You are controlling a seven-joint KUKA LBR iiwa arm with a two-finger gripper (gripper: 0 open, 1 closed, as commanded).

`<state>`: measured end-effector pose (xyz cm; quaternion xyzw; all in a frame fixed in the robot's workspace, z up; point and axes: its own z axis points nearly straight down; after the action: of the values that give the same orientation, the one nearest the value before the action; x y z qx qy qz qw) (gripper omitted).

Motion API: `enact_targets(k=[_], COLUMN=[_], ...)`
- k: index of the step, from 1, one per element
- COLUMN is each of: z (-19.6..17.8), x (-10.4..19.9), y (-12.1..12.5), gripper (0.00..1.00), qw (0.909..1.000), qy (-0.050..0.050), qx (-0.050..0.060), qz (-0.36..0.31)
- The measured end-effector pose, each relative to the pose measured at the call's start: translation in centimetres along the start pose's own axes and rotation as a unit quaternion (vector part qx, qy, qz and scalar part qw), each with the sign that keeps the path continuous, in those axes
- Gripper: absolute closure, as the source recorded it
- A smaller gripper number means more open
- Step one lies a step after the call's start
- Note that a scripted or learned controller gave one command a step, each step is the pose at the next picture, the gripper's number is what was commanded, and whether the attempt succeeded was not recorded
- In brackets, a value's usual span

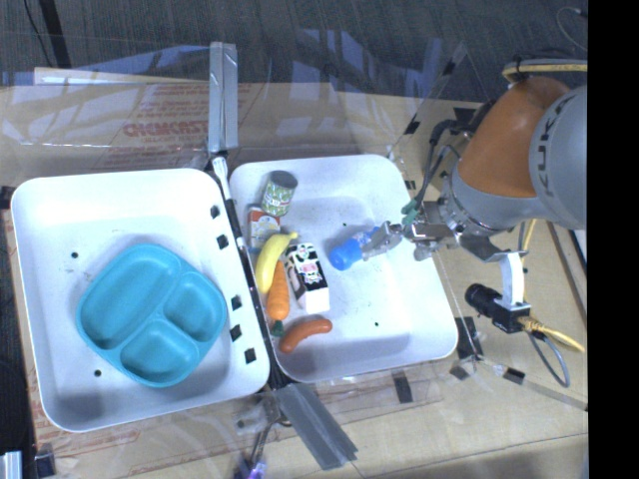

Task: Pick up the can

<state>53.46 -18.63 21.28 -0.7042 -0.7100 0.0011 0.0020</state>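
Small green-labelled metal can stands at right bin's far-left corner; gripper mid-bin, grip state unclear. Approach from above, clear of the yellow banana.

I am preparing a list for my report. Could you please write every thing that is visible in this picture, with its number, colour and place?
Bins: two, white, side by side on the bench.
Divided plate: one, blue, in the left bin.
Can: one, green label, right bin, far left corner.
Banana: one, yellow, right bin, left side.
Carrot: one, orange, below the banana.
Carton: one, white and black, beside the banana.
Sausage: one, red-orange, right bin, near edge.
Bottle: one, clear with blue cap, right bin, middle.
Gripper: one, grey, over the right bin's right edge.
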Motion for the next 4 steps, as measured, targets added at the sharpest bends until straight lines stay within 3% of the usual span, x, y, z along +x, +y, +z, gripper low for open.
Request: enact_targets(k=[2, 3, 4], z=[-0.8, -5.4, 7.7], x=[-1.4, 2.4, 8.4], y=[-0.9, -2.3, 2.0], gripper=[0.00, 0.00, 0.00], qw=[0.9997, 0.9852, 0.9874], qy=[-0.001, -0.002, 0.000], qx=[-0.001, -0.003, 0.001], qz=[0.026, -0.171, -0.158])
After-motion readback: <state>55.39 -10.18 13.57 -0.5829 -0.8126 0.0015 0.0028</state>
